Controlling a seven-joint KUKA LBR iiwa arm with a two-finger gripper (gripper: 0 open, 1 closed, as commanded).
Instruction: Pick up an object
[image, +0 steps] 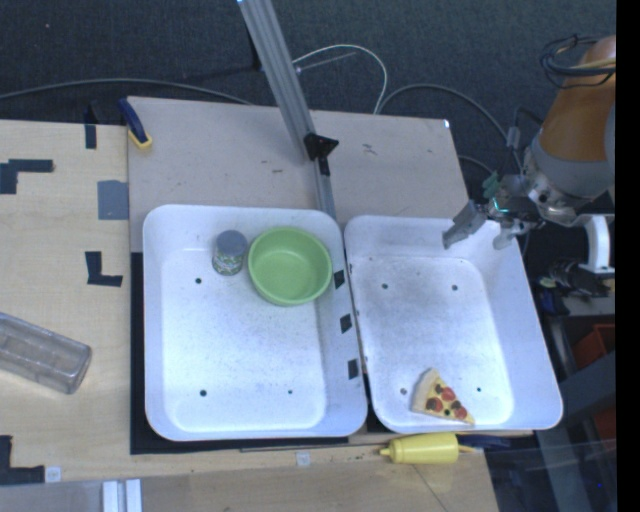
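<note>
- Two white bins: left bin (170, 330), right bin (520, 330).
- One gripper (483, 225) at the right bin's 12 o'clock rim, fingers spread, nothing between them.
- One green bowl (290, 265), left bin, 12 o'clock.
- One pizza slice (440, 397), right bin, 6 o'clock.
- One small jar (229, 252) at the bowl's 9 o'clock.

The arm (578, 120) is orange above a grey wrist, with dark cables looped at its top. Its end effector (482, 226) has grey metal fingers and teal fittings.
</note>
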